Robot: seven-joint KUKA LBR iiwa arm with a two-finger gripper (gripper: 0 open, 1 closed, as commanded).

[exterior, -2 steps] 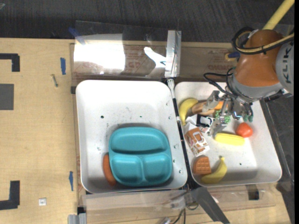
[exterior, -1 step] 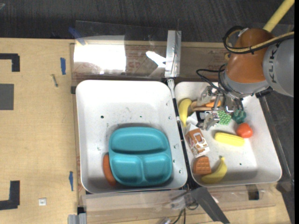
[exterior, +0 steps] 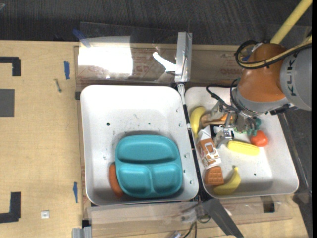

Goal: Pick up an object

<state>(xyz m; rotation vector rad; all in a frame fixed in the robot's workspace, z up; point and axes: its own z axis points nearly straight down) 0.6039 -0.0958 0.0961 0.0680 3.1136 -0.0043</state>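
**Gripper low over the right bin's clutter**

Camera view: the gripper [exterior: 229, 129] hangs in the right bin [exterior: 282, 180], whether open or closed cannot be told. A yellow corn-like piece [exterior: 242, 148] lies just below-right, its long axis crosswise. "KU" reads on the arm [exterior: 297, 78]; the brown carton [exterior: 209, 152] print is illegible.

The left bin [exterior: 94, 108] lies open above the teal tray [exterior: 148, 165]; bananas [exterior: 196, 119], a carton [exterior: 208, 151] and a carrot [exterior: 258, 139] crowd the right bin [exterior: 282, 175].
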